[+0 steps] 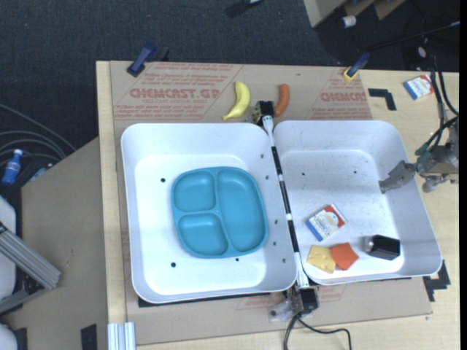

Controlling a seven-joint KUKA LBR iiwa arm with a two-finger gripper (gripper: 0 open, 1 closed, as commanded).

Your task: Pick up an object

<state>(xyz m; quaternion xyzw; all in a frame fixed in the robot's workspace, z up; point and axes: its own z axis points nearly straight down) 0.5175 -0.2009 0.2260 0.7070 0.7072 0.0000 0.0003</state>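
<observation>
Two white bins sit side by side on the bench. At the right bin's [379,141] three o'clock edge hovers the gripper [398,176]. Whether it is released or clenched, I cannot tell. Toward seven o'clock from it lies the small card box [325,222].
</observation>
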